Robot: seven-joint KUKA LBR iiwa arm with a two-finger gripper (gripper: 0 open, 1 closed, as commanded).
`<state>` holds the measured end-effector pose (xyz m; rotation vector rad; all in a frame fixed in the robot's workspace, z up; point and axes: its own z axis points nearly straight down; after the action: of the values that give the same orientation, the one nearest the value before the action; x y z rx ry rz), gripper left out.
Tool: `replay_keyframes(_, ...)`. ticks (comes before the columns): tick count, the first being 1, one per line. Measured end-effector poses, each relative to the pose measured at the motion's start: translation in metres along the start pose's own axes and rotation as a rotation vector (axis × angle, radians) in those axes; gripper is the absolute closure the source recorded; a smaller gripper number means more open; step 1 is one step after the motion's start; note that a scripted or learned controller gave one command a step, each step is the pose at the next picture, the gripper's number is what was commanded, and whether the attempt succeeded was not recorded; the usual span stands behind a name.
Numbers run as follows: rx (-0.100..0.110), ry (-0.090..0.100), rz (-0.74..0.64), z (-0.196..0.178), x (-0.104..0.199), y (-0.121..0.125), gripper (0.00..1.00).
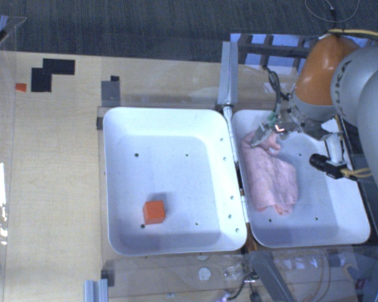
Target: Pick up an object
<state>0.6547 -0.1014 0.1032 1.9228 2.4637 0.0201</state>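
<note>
Two shallow white bins sat side by side on the wooden bench. In the left bin a small orange block lay on the floor toward the near left corner, well apart from everything else. The right bin held a pale pink cloth, crumpled and stretched along the bin's left wall from near the far left corner down past the middle, its lower end folded over.

The grey arm, with its orange band above the wrist, reached in over the far right of the right bin. The gripper hung at the far end of the pink cloth, right against its upper edge. Whether its fingers stood apart or together could not be told, nor whether any cloth lay between them.

Black patches marked the bench's far left corner
</note>
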Motion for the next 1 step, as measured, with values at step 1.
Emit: replay_keyframes(1,0.01,0.002,-0.035,0.0143,0.0123,0.0122,0.0)
